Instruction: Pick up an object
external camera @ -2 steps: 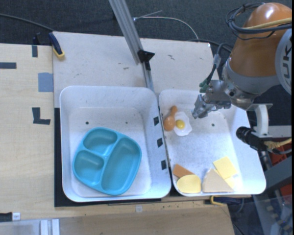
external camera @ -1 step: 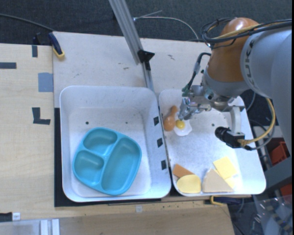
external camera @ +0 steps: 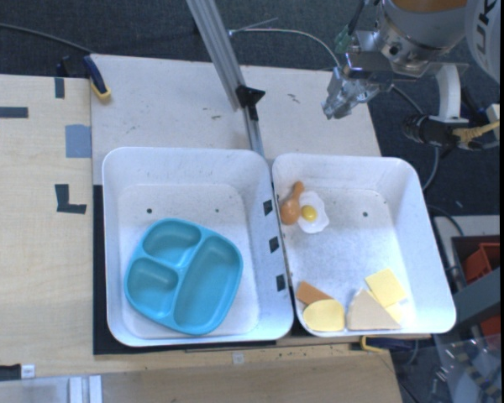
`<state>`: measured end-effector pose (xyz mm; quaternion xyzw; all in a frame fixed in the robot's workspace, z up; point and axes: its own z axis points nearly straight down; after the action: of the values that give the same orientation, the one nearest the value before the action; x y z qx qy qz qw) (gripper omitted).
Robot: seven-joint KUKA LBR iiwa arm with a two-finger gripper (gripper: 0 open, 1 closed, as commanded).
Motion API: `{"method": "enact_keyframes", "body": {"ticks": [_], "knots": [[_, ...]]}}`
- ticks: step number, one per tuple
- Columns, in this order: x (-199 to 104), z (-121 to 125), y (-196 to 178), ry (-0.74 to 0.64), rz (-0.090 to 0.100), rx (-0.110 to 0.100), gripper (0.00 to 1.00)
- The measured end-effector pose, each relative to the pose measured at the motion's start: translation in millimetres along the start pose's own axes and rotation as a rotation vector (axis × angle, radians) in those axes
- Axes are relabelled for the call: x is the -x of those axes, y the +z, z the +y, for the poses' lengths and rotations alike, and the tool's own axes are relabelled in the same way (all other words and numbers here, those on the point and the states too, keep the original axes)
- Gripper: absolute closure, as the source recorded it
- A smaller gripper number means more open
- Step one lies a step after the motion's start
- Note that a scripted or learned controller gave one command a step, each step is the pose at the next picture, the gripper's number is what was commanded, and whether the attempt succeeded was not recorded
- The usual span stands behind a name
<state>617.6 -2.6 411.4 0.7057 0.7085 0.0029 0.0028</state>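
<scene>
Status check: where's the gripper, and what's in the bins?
Gripper above bench, beyond right bin, nothing between fingers. Fried egg, cheese pieces in right bin. Blue plate in left bin. Path clear.

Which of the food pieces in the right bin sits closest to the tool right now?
The fried egg with the orange piece beside it, near the bin's far left corner. The yellow and tan pieces cluster at the near edge, farther from the tool.

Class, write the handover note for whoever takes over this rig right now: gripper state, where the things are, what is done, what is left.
Gripper: raised above the bench beyond the right bin, nothing between its fingers.
Right bin: fried egg and orange piece near its upper left; yellow and tan pieces along its near edge.
Left bin: blue divided plate.
Done: nothing picked.
Left: descend, grasp one object.
</scene>
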Motion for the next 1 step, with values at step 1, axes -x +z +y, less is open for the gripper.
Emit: {"method": "enact_keyframes", "body": {"ticks": [1], "knots": [[50.3,-20.1,-133.0,0.004,-0.002,0.001,1.00]]}}
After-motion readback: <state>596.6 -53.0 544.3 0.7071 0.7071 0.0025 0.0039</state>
